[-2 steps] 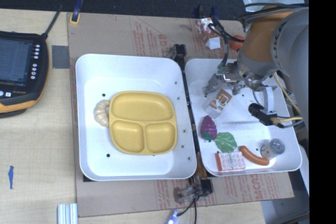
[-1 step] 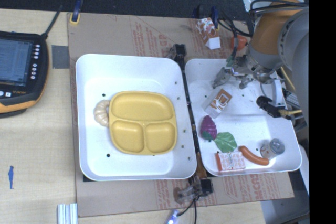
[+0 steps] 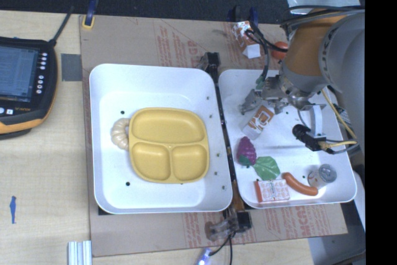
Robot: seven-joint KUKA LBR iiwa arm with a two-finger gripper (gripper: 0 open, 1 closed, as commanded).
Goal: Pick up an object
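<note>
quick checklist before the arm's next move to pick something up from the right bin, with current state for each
1. Gripper over the right bin: ok.
2. Target under it: a brown and white packet lies just below the gripper: ok.
3. Packet between the fingers: cannot tell.
4. Neighbours clear of the packet: purple item and green leaf lie apart from it: ok.
5. Cable near the black part beside the packet: possible snag, not ok.
6. Left bin holds the yellow divided tray: ok.

glossy plastic on matt board

smooth white plastic bins, a satin yellow divided plate, dull brown cardboard underneath, pale wood-look bench.
</note>
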